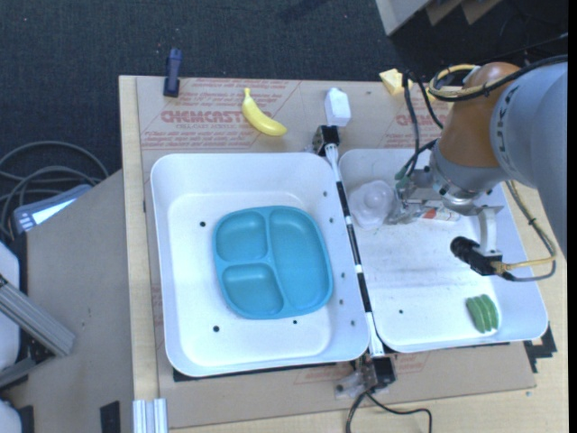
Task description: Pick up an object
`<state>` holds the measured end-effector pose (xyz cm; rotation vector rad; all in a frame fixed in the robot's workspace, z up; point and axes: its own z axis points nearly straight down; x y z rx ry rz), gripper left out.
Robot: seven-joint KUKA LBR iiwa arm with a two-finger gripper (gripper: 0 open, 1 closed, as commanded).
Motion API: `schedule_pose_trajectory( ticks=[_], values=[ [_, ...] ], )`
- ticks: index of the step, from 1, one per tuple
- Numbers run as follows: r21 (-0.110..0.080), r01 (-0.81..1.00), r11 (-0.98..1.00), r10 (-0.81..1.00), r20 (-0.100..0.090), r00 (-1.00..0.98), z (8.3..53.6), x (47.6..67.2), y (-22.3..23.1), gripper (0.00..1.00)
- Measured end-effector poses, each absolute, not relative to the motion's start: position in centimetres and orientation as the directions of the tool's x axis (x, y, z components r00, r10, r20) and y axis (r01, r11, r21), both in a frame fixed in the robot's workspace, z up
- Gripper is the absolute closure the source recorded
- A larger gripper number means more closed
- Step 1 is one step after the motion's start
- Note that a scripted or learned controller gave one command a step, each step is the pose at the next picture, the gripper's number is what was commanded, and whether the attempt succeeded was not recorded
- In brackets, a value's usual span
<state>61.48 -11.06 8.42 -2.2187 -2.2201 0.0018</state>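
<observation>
In the right bin (pixel 424 332) a clear plastic cup (pixel 370 202) lies near the far left corner. A small green ridged object (pixel 483 314) rests close to the bin's front right corner. My gripper (pixel 404 208) is down low in the far part of this bin, just to the right of the clear cup and very near it. The grey arm with its orange band (pixel 473 124) hangs over the far right of the bin and hides what lies beneath it. In the left bin (pixel 180 269) lies a blue divided plate (pixel 270 262).
A yellow banana (pixel 261 115), a blue-black clip (pixel 171 70) and a small white block (pixel 337 106) lie on the cardboard behind the bins. A black plug on a yellow cable (pixel 473 255) hangs over the right bin's middle right. Cables loop off the arm.
</observation>
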Motion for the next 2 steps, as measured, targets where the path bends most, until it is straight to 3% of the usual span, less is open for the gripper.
schedule_pose_trajectory(
  ticks=[1,2],
  values=[
    [0.002,1.0,-0.001,1.0,-0.001,0.001,16.5,59.94,-14.41,1.0],
    [0.001,1.0,0.0,1.0,0.0,0.0,16.45,59.91,-14.37,0.0]
  ],
)
